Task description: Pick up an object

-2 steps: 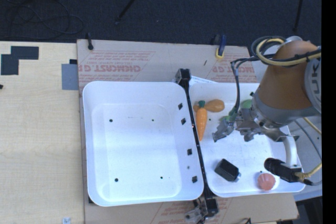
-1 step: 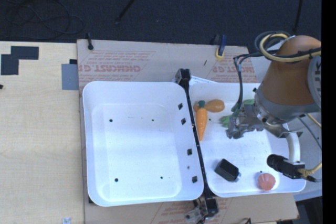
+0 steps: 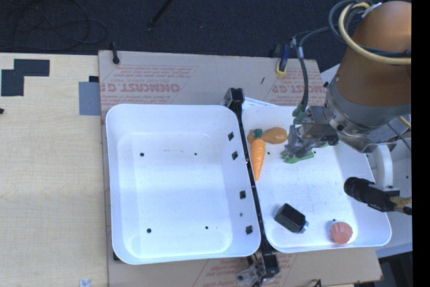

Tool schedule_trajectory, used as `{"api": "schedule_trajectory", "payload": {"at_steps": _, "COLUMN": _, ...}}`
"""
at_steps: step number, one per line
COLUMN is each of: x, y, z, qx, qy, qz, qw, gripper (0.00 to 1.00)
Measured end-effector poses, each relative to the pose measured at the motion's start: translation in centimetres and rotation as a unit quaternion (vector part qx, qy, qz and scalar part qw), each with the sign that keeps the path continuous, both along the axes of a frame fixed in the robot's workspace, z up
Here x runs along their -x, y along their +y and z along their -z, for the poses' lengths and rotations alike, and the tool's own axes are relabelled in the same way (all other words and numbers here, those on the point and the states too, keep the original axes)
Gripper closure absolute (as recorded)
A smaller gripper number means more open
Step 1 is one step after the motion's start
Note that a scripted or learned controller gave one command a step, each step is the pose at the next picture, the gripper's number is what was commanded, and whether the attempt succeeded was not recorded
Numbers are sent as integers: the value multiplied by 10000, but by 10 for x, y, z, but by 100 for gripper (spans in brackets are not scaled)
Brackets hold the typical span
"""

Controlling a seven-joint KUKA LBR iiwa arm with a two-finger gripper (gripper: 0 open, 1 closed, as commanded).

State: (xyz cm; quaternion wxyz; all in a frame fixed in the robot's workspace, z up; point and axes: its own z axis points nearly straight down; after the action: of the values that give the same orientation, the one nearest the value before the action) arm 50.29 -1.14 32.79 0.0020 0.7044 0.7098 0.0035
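Pink ball (image 3: 340,232), black block (image 3: 291,218) low in right bin (image 3: 316,185); carrot (image 3: 257,156) beside divider.

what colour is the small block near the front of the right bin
Black block, seen in the camera view.

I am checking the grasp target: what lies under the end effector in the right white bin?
A flat green object shows partly beneath the end effector; the rest of it is covered.
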Motion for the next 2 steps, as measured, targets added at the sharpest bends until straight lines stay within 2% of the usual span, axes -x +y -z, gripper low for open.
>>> {"api": "schedule_trajectory", "payload": {"at_steps": 1, "x": 19, "y": 56, "z": -70, "qx": -1, "qy": 17, "qz": -2, "qw": 10000, "gripper": 100}}
{"api": "schedule_trajectory", "payload": {"at_steps": 2, "x": 0, "y": 148, "z": -98, "qx": 1, "qy": 36, "qz": -13, "qw": 10000, "gripper": 100}}
